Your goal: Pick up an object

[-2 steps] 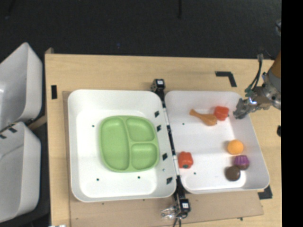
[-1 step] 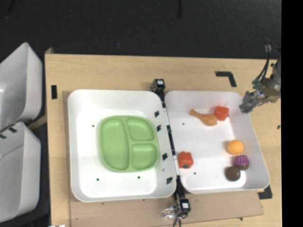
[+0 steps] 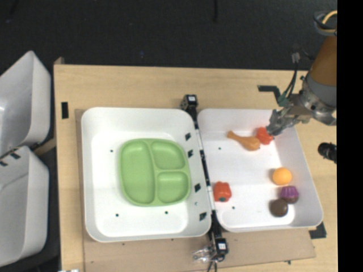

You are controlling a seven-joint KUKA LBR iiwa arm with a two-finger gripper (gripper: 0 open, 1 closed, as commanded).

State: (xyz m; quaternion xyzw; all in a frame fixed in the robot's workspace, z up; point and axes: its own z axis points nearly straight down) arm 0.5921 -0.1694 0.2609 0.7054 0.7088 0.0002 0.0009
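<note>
In the right bin (image 3: 249, 166) lie several small toy foods. A tan drumstick-shaped piece (image 3: 244, 140) rests near the back, with a small red piece (image 3: 264, 136) touching its right end. An orange ball (image 3: 282, 176), a purple piece (image 3: 289, 194) and a dark brown piece (image 3: 278, 207) sit along the right side. A red pepper (image 3: 222, 191) lies by the bin's left wall. My gripper (image 3: 274, 125) hangs just above and to the right of the small red piece, at the bin's back right. Its fingertips are too small and dark to read.
The left bin (image 3: 102, 208) holds a green divided plate (image 3: 153, 171). A black clip (image 3: 189, 101) sits at the back where the bins meet. White chairs (image 3: 20, 101) stand at the far left. The arm (image 3: 320, 78) enters from the right edge.
</note>
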